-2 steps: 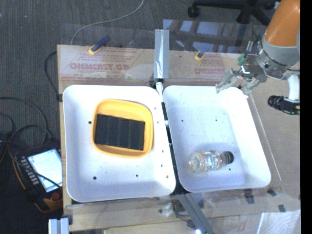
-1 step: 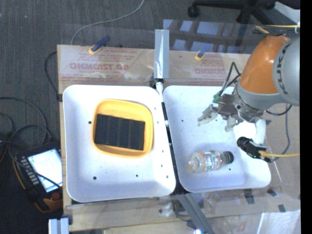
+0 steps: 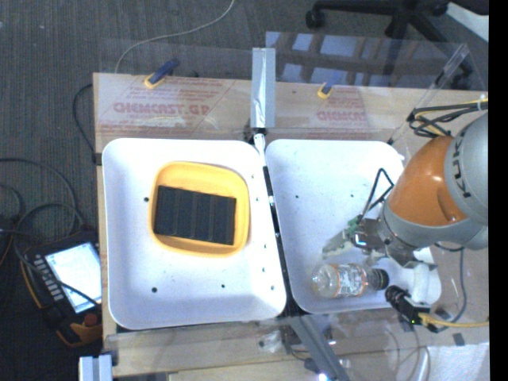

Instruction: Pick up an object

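A wooden bench (image 3: 159, 113) is bearing two white bins over dark carpet. The left bin (image 3: 127, 284) is holding a yellow tray (image 3: 167, 177) with a black slab (image 3: 195, 215). The arm's gripper (image 3: 353, 239) is hovering in the right bin (image 3: 317, 181), just above a clear plastic bottle (image 3: 343, 278) lying on its side near the front wall.

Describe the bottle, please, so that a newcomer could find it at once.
Look at the right bin, the one under the grey and orange arm. Near its front edge a clear plastic bottle lies on its side, dark cap toward the arm. The left bin holds a yellow dish instead.
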You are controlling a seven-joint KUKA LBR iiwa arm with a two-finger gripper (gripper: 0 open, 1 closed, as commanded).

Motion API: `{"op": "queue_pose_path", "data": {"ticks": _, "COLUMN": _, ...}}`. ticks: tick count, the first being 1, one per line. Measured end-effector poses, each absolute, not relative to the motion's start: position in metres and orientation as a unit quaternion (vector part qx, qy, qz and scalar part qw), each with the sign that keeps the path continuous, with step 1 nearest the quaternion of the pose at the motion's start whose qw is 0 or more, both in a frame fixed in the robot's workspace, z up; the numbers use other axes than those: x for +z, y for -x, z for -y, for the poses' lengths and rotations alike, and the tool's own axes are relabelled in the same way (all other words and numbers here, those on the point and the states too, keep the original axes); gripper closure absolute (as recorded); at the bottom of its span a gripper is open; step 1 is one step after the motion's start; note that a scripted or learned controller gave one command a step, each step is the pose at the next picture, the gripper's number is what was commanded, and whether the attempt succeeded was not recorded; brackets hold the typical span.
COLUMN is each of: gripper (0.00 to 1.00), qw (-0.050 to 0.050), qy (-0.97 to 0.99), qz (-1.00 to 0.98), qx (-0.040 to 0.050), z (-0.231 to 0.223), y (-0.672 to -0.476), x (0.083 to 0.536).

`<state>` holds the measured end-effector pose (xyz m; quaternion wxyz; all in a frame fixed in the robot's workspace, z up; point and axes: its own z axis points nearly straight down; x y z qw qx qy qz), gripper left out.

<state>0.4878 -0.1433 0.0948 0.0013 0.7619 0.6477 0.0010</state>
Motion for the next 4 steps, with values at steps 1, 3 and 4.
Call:
{"op": "queue_pose_path", "data": {"ticks": 1, "gripper": 0.0, "qw": -0.001, "qy": -0.725, "qz": -0.689, "qx": 0.0, "z": 0.116, "y": -0.493, "x": 0.188}}
{"op": "queue_pose_path", "data": {"ticks": 3, "gripper": 0.0, "qw": -0.001, "qy": -0.657, "qz": -0.754, "qx": 0.0001, "z": 0.051, "y": -0.484, "x": 0.183}}
{"op": "queue_pose_path", "data": {"ticks": 4, "gripper": 0.0, "qw": 0.006, "qy": -0.639, "qz": -0.769, "qx": 0.0039, "z": 0.118, "y": -0.488, "x": 0.092}}
